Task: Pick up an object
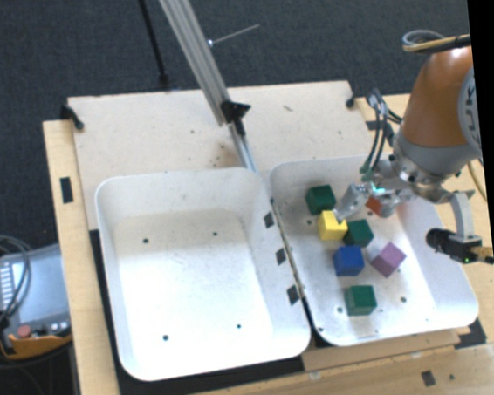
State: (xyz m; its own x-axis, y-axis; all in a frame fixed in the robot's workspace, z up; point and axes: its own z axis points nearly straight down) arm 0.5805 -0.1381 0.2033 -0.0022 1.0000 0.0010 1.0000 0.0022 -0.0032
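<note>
Just left of the tool point(351, 206), touching its tip, sits the yellow cube point(332, 225) in the right bin point(451, 298); tool state unclear. Centre over it, avoid the crowding green cube point(357, 232), then close.

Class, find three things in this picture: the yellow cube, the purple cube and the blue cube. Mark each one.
yellow cube point(331, 225): camera view, on its top face.
purple cube point(388, 258): camera view, on its top face.
blue cube point(348, 260): camera view, on its top face.

Slanted overhead view of both bins point(107, 198)
</note>
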